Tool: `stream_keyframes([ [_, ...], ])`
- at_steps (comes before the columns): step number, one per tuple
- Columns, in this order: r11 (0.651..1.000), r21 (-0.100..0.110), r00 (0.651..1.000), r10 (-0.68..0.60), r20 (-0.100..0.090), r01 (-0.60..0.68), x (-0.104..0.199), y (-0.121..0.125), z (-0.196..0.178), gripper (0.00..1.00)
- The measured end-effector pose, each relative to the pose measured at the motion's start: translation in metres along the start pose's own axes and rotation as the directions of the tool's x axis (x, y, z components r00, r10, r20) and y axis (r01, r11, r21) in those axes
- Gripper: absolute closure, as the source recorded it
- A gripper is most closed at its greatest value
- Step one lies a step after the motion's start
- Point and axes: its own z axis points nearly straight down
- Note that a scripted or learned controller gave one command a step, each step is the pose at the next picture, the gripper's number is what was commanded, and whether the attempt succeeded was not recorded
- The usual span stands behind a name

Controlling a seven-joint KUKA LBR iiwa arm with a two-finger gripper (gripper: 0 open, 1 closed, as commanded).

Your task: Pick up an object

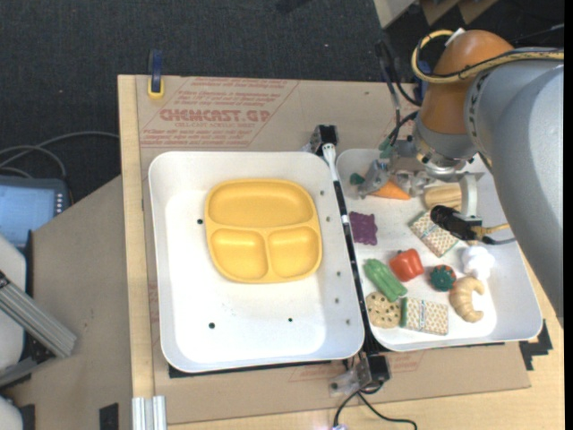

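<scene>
- The hand (391, 176) is low at about 11 o'clock in the right bin (519, 325), touching an orange carrot-like piece (391, 189); whether it is spread or pinching I cannot tell (the wrist hides that part).
- Left bin (170, 267): a yellow divided plate (263, 229) near its centre.
- Right bin, left edge at 9 o'clock: a purple piece (363, 227).
- Centre: a red pepper (407, 263) just beside a green vegetable (385, 278).
- Towards 6 o'clock: a cookie (382, 310) and a cracker (424, 315).
- At 4 o'clock: a croissant (468, 296), near a white piece (476, 260).
</scene>
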Motion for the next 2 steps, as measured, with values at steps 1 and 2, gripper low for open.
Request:
stream_keyframes([
  [1,1.0,-0.012,1.0,0.004,-0.007,-0.004,-0.046,0.002,0.002,0.0],
  [2,1.0,-0.011,1.0,-0.001,-0.007,0.001,-0.043,0.002,-0.009,1.0],
])
